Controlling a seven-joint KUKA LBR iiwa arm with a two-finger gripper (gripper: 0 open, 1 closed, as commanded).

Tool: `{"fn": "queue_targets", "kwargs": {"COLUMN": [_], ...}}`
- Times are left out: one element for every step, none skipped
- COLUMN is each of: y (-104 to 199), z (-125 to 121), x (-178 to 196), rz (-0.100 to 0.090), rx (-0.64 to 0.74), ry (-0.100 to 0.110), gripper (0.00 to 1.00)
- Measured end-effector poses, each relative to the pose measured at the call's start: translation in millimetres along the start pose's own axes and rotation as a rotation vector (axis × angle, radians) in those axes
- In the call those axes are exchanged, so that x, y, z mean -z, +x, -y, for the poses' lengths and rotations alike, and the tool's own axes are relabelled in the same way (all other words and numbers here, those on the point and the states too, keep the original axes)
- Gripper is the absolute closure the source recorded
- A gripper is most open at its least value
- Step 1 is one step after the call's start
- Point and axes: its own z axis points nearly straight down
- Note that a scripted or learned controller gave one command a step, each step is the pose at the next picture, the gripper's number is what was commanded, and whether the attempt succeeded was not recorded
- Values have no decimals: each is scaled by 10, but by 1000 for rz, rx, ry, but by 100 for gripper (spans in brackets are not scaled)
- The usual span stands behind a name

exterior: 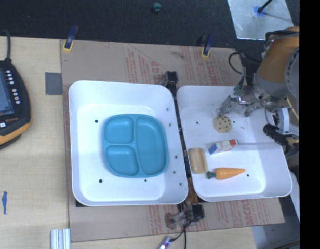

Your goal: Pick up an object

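Note:
My gripper [236, 110] hangs over the far part of the right bin [274, 188], with its fingers spread and nothing between them. Just in front of it and slightly left, a round speckled cookie [222, 122] lies on the bin floor. Nearer the camera are a small white carton [223, 146] with red and blue ends, an orange carrot [227, 174] and a tan bread slice [197, 160] resting against the bin's left wall.
The left bin [87, 185] holds a blue divided plate [135, 144]. A teach pendant [7, 105] lies on the bench at far left. Blue clamps [70, 37] pin the cardboard sheet at the back. The arm's grey and orange body [279, 61] looms at the right.

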Motion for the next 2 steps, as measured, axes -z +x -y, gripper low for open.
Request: {"fn": "queue_targets", "kwargs": {"y": [659, 551], "z": [568, 2], "x": [-5, 3], "rz": [1, 0], "rx": [6, 3], "ry": [3, 0], "gripper": [0, 0]}}
